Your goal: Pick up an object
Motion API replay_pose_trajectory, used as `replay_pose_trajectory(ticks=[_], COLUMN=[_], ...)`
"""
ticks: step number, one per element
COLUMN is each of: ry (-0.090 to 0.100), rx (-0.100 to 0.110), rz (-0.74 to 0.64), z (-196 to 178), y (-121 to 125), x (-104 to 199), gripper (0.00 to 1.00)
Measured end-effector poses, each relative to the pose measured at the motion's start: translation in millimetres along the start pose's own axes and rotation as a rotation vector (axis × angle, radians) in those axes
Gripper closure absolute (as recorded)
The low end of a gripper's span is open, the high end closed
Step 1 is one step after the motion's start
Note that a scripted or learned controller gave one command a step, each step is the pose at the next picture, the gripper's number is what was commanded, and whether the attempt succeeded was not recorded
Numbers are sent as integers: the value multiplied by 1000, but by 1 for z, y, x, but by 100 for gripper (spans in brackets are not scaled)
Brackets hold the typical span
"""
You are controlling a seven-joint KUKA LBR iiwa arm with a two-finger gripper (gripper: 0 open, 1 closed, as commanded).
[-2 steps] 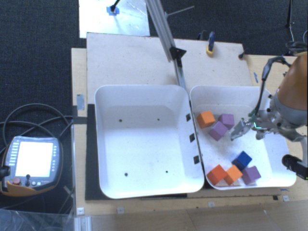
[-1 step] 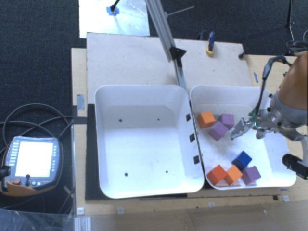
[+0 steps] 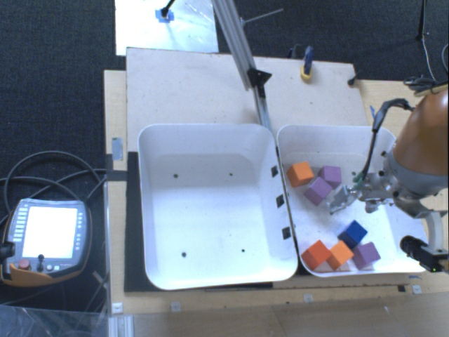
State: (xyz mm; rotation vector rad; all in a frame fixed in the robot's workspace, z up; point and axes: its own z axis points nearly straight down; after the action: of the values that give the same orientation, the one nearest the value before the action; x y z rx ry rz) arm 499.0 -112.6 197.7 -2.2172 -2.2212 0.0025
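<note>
Presently the gripper [image 3: 342, 201] hovers in the right bin [image 3: 295, 142] beside a purple cube [image 3: 318, 189], finger state indeterminable; recommend centring squarely over it before closing.

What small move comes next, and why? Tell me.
Probably ease the hand a little toward the left bin and lower it onto the purple block. The hand hovers in the right bin just beside that block, with nothing seen between its fingers. The blue block sits further off, toward the near wall.
</note>
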Motion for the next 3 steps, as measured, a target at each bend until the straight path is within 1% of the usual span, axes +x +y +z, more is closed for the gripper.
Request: replay_pose_trajectory(ticks=[1,2,3], ry=[0,-7,-7], rx=[0,-13,-17], rz=[0,3,0], z=[42,84,71], y=[-4,-4,-2], x=[2,-9,-9], gripper=[0,0,100])
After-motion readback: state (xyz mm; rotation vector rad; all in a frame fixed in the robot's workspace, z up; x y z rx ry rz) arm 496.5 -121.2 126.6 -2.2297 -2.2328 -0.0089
